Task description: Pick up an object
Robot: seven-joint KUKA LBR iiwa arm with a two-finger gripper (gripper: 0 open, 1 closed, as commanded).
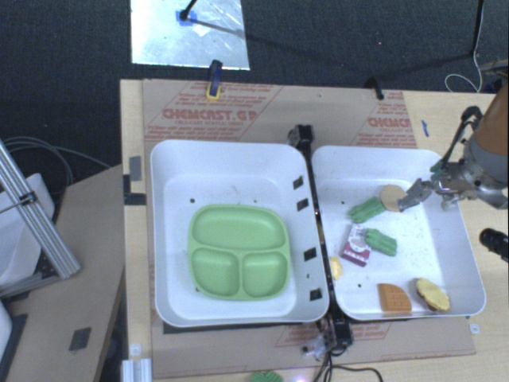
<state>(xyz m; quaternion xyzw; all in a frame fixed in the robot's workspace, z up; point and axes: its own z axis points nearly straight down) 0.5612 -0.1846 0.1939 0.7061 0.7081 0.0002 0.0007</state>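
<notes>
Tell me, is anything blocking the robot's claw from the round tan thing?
Nothing visible does. The gripper sits right beside the round tan piece in the right bin, with no gap showing. The green piece lies on its far side.

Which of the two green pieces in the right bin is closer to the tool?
The upper green piece, beside the tan round item near the tool. The other green piece lies lower, next to the red packet.

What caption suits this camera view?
Grey arm's gripper hovers beside round tan disc in right white bin.
</notes>
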